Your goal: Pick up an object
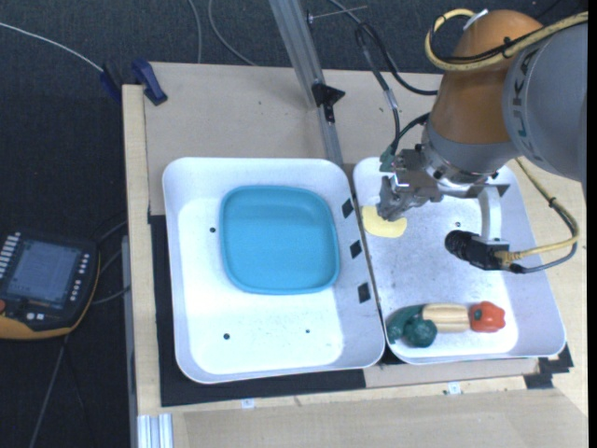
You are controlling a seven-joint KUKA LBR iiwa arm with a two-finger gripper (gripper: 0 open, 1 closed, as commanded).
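Where jaws [395,205] reach, pale yellow flat piece [384,223]

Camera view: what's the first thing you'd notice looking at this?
The big orange-and-grey arm reaching in from the right grabs the eye first, its gripper down over a pale yellow piece in the right bin. Next comes the bright blue tray in the left bin, then the green, tan and red toys along the right bin's near edge.
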